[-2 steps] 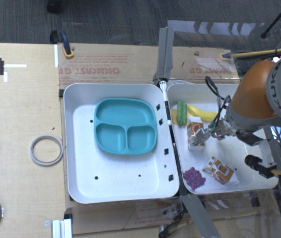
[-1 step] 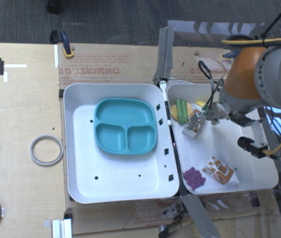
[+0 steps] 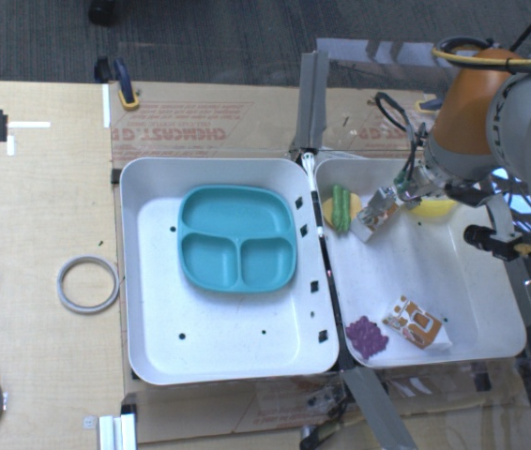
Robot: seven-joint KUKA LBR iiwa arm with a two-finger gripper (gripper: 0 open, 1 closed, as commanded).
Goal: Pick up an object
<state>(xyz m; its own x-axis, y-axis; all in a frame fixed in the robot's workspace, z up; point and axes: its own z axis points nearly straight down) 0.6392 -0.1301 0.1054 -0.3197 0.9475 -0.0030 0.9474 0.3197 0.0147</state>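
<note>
Teal divided plate (image 3: 238,238) occupies left bin (image 3: 153,326).

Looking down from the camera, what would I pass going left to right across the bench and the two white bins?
Tape ring → teal divided plate → green object → purple grapes → orange-and-white packet → the arm's orange band.

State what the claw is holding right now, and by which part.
It cannot be told. The claw hangs low in the right bin between the green item and the yellow item, with nothing visibly in it.
</note>
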